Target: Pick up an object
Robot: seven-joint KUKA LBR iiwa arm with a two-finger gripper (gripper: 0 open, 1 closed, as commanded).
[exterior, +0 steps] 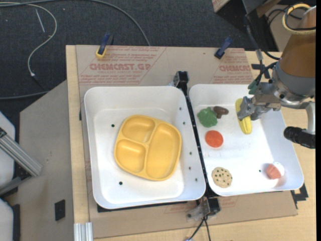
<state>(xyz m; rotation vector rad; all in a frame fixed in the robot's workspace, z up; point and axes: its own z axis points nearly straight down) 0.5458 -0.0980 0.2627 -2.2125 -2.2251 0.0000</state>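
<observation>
Corn (246, 123), a small yellow toy cob, lies in the upper part of the right bin (288, 149), right under the end effector (249, 109); its long axis runs roughly up and down the frame, and only its lower end shows below the fingers. Whether those fingers are spread or closed on the cob I cannot tell, since the grey wrist hides the gap; I would not call it held.

Going from large to small: the cardboard-covered surface (150, 64) carries both white bins. The left bin (95, 134) holds a yellow divided plate (148, 147), well apart from the work. The arm (298, 64) comes in from the upper right of the frame over the right bin.

Near the cob, to its left, sit a green toy vegetable (207, 117) and a small brown piece (220, 110), close enough that a sideways slip could nudge them. A red-orange tomato (214, 138) lies below those. A cookie (221, 176) rests near the bin's lower left, and a pink-and-white item (274, 171) at its lower right, both clear of the grasp.
</observation>
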